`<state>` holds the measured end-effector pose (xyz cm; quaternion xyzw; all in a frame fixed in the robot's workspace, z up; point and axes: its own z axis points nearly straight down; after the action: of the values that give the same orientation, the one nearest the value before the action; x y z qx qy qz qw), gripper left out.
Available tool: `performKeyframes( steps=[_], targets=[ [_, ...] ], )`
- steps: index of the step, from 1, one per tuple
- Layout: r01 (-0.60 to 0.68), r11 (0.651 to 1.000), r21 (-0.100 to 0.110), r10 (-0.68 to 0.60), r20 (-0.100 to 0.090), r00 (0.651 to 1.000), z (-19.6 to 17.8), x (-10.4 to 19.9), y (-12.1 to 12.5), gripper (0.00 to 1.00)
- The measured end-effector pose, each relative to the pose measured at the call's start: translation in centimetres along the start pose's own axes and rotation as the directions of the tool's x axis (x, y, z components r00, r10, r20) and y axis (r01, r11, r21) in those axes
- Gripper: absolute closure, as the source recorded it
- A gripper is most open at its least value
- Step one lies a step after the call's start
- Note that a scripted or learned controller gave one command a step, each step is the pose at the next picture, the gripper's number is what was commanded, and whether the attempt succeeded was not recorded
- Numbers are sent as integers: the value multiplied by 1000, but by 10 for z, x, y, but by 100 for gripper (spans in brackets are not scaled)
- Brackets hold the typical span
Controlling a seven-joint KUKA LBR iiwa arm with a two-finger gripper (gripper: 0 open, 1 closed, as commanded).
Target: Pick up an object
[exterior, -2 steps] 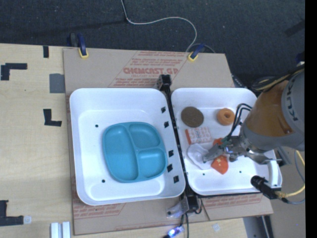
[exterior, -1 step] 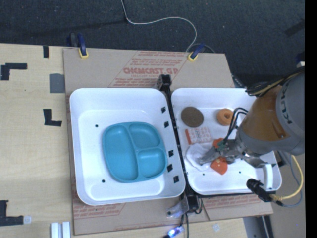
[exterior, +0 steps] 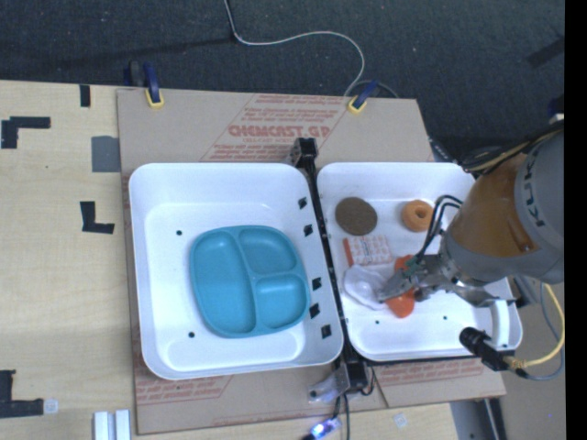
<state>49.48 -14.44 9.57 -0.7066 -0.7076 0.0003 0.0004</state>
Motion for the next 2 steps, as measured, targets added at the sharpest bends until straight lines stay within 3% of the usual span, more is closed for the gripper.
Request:
performKeyframes(
  steps=[2],
  targets=[
    [1,1000,-6,-1,1,1000,-109,-3,-4,100]
  ],
)
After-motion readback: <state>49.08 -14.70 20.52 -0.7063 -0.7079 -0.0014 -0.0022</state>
